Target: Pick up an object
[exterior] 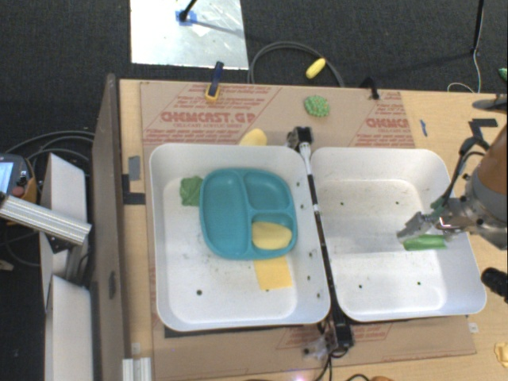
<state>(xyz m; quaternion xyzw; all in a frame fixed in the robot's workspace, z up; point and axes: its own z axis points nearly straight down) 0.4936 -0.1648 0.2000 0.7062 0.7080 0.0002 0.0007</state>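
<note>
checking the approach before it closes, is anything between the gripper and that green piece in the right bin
Nothing visible does. The gripper is low in the right bin, its tip right beside the green piece, which lies alone on the bin floor. The teal divided plate and yellow items lie in the left bin, beyond the divider.

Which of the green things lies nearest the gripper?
The green stick in the right bin, right by the gripper. The green leaf sits in the left bin; the green lump lies outside.

My arm is showing as a rounded grey bulk; dark cables are looping over my wrist, and my gripper is showing grey metal fingers.
</note>
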